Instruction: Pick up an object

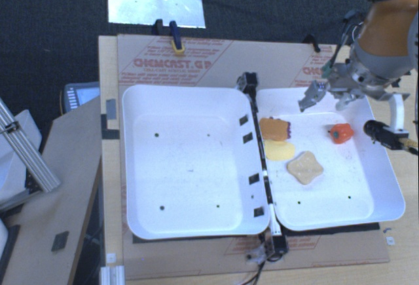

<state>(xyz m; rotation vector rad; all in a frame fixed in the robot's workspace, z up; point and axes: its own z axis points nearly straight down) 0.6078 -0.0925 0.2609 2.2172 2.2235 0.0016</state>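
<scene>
Above the right bin [386, 202], gripper [326, 98] with fingers spread, holding nothing, four objects below: orange block [275, 128], yellow disc [280, 151], tan toast piece [305, 168], red-orange piece [340, 133], left bin [131, 166] beside.

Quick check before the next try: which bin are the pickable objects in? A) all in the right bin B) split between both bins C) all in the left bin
A: the orange-and-purple block, yellow disc, tan toast-shaped piece and small red-orange object all lie in the right bin.
</scene>
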